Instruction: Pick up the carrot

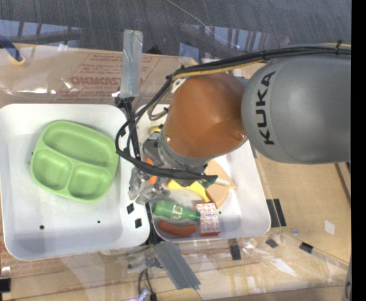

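arm point(214, 121) down low over right bin point(258, 199), jaws buried in food pile, honestly can't tell how they stand. carrot point(150, 163) looks not lifted yet. green tray point(73, 160) in left bin point(14, 168).

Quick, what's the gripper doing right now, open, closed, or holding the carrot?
Gripper: low in the right bin, among the items there; open or closed cannot be told, and no carrot is seen in its grasp.

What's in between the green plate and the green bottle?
In the camera view, the two bins' white walls lie between the green plate and the green bottle.
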Controlling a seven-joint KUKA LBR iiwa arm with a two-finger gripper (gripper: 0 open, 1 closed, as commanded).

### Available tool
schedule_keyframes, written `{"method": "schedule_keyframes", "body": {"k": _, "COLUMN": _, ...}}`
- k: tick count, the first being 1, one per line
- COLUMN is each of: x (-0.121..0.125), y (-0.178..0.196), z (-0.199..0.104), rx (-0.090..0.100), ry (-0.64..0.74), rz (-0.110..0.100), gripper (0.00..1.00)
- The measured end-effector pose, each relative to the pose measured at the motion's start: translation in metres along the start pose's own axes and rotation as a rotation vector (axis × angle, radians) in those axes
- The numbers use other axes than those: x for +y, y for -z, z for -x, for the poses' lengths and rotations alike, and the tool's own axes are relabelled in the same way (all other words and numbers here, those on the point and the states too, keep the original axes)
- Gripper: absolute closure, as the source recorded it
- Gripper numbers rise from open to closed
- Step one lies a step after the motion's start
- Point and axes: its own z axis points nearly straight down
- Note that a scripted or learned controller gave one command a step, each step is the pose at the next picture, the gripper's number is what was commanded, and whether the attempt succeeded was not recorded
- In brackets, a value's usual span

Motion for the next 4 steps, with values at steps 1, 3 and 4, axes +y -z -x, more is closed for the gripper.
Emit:
{"method": "schedule_keyframes", "body": {"k": 1, "x": -0.023, "y": 0.085, "z": -0.003, "rx": -0.003, "ry": 0.292, "rz": -0.003, "gripper": 1.0}}
{"method": "schedule_keyframes", "body": {"k": 3, "x": -0.055, "y": 0.123, "z": 0.045, "rx": -0.004, "ry": 0.734, "rz": -0.003, "gripper": 1.0}}
{"method": "schedule_keyframes", "body": {"k": 4, "x": -0.096, "y": 0.025, "z": 0.021, "rx": 0.004, "ry": 0.74, "rz": 0.011, "gripper": 1.0}}
